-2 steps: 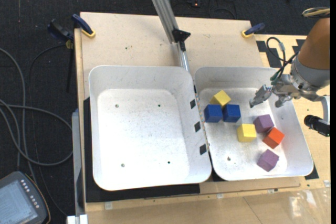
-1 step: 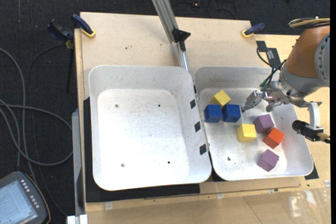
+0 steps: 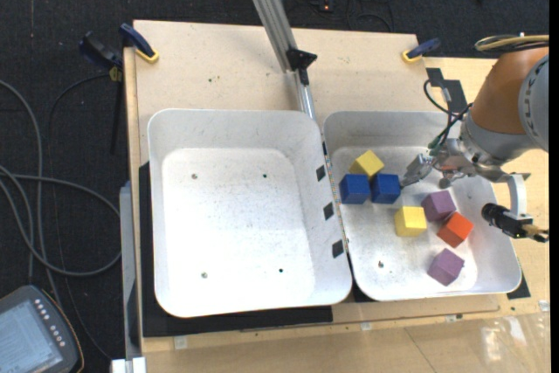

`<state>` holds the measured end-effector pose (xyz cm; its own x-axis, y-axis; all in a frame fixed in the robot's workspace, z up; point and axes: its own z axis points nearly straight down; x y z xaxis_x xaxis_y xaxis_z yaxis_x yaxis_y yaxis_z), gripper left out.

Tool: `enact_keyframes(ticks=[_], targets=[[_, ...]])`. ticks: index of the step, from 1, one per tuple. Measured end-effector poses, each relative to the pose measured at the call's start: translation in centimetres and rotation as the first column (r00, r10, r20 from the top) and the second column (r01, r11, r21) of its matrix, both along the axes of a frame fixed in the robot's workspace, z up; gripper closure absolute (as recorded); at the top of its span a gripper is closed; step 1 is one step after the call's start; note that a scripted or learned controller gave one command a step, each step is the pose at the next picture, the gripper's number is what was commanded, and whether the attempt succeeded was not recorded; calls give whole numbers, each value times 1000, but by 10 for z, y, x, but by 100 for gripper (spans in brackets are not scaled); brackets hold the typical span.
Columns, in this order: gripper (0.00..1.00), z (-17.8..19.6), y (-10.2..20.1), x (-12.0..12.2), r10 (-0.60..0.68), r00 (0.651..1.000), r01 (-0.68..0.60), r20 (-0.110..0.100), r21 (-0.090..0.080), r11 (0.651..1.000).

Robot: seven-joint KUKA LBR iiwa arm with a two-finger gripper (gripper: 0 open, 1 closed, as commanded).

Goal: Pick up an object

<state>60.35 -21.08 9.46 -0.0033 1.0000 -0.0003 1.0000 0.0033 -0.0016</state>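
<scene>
The end effector [image 3: 417, 169] is positioned low in the right bin [image 3: 498, 279], beside a blue block [image 3: 385, 188]; its finger state cannot be told.

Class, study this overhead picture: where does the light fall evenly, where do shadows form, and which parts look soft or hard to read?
Camera view: light is even and diffuse across both bins, the left bin bright white without harsh glare; the blocks, such as the orange block, cast only faint shadows; the floor around the bench falls dark; the gripper looks slightly soft and small, so its jaws are hard to read.
</scene>
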Motion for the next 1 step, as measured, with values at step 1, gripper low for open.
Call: enact_keyframes(ticks=[1], targets=[[100, 11, 0, 1, 1, 1000, -1, 4, -1, 1000]])
